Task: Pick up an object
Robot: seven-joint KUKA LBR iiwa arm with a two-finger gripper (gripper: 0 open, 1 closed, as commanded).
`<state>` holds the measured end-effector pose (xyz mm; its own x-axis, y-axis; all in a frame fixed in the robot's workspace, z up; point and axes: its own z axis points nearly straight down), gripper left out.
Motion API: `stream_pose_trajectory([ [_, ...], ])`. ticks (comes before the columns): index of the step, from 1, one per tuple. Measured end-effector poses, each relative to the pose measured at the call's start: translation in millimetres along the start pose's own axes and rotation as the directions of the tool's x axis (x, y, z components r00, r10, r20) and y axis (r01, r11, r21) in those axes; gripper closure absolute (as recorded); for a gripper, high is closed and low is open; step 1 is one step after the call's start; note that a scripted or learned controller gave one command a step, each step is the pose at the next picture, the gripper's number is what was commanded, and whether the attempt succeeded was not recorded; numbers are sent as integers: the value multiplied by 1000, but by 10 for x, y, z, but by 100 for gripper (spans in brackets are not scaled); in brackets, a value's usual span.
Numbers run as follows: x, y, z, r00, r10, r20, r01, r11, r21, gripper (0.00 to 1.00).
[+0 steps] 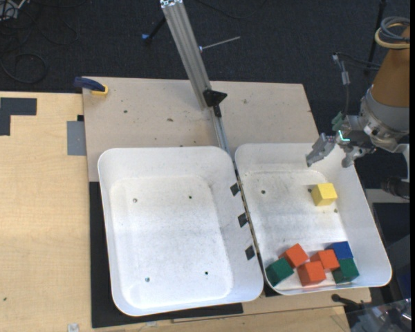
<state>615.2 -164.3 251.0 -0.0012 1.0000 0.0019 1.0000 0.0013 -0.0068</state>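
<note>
Camera view: the gripper (333, 152) is hanging over the far right corner of the right bin (280, 163), fingers spread apart w/ nothing between them, so it is carrying nothing. The arm (391, 92), grey w/ an orange band, is reaching in from the right. Nearest candidate is the yellow cube (324, 194), sitting alone on the bin floor just below the gripper, well apart from the rest. At the near end a cluster is crowding together: three orange blocks (311, 261), two green blocks (279, 271) and a blue block (342, 250), several touching. Judgement: the lone yellow cube looks the easier pick, since the fingers can straddle it w/o bumping neighbours; centring over it, squaring the fingers to two flat faces and descending straight should help. The left bin (117, 178) is lying beside the right one, black clips (243, 219) sitting along the join. Both are resting on a pale board (152, 116); an aluminium rail (189, 50) is slanting up behind, w/ dark floor and cables beyond.
</note>
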Motion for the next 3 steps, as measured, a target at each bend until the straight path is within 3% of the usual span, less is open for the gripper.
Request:
stream_pose_trajectory([
  [1, -1, 7, -22, 1000, -1, 1, 1, 1000, -4, 0],
  [3, -41, -103, 1245, 1000, 2, -1, -2, 1000, 3, 0],
])
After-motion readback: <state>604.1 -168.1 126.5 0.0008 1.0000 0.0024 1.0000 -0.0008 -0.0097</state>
